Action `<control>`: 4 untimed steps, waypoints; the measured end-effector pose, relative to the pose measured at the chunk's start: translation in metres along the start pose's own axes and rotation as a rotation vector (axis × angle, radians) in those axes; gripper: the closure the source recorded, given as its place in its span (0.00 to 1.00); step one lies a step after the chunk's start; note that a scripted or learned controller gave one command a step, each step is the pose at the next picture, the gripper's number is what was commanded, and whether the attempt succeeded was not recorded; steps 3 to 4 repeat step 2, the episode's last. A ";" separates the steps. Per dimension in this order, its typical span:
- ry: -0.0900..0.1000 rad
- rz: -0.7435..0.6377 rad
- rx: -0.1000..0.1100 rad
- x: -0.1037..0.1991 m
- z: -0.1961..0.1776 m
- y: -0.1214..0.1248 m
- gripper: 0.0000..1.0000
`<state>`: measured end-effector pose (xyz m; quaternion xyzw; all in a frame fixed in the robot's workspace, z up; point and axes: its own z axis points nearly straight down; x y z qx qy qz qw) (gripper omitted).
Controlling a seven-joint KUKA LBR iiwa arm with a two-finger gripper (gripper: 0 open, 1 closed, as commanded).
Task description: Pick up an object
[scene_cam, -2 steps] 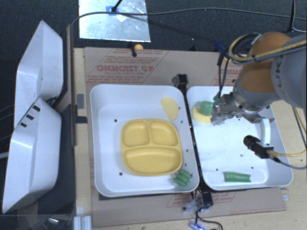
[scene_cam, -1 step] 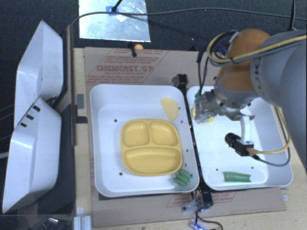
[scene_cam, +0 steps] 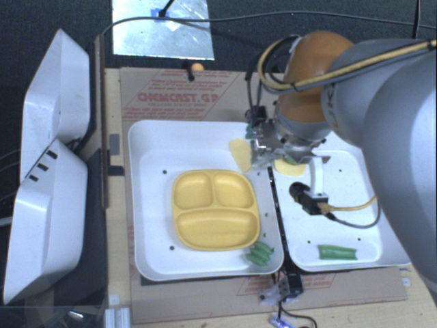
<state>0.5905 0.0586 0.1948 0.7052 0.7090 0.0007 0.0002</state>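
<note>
Two bins, gripper (scene_cam: 263, 152) low over shared divider beside pale yellow piece (scene_cam: 240, 154), likely my target; grip state unreadable from here.

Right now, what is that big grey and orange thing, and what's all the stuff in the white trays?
That is a robot arm, reaching in from the right. The camera looks down on it from above. Its gripper hangs over the middle, where the two white trays meet; I can't tell whether it holds anything. The left tray has a yellow divided plate, a small green toy at its front corner, and a pale yellow piece by the gripper. The right tray has a green piece near the front.
</note>
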 end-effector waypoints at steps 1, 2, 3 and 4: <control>0.000 0.002 -0.001 0.041 -0.017 0.012 1.00; -0.001 0.005 0.001 0.039 -0.016 0.012 0.00; -0.001 0.005 0.001 0.039 -0.016 0.012 0.00; -0.001 0.005 0.001 0.039 -0.016 0.012 0.00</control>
